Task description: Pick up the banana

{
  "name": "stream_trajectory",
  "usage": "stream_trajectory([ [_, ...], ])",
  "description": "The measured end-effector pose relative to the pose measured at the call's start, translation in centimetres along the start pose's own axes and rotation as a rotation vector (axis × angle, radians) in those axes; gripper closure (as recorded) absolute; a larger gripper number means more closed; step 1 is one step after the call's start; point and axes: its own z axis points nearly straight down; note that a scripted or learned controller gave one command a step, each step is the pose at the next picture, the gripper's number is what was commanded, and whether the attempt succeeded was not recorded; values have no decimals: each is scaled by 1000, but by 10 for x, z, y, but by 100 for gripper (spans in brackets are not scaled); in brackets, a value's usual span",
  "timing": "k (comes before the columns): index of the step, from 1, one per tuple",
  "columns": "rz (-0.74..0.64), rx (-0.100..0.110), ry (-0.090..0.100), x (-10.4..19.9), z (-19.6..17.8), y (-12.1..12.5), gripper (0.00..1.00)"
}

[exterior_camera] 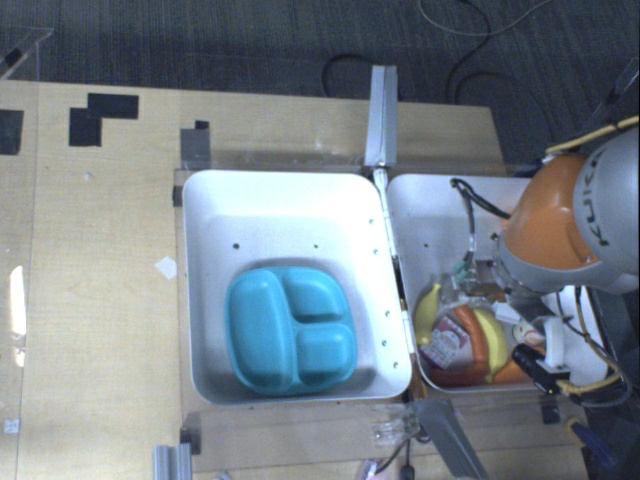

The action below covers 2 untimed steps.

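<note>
The banana (430, 306) lies half buried under other items — the arm (560, 223) hides the hand's fingers.

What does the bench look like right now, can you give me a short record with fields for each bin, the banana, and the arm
left bin: holds a blue divided tray
right bin: holds a pile of items at its near end
banana: yellow, in the right bin's pile, partly covered by a packet
arm: reaches in from the right, over the right bin
gripper: down at the pile; grasp not visible
</note>
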Motion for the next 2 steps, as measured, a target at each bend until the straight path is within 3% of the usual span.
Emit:
stream_trajectory([
  [1, 198, 21, -2, 106, -84, -24, 100],
  [2, 361, 23, -4, 154, -83, -23, 100],
])
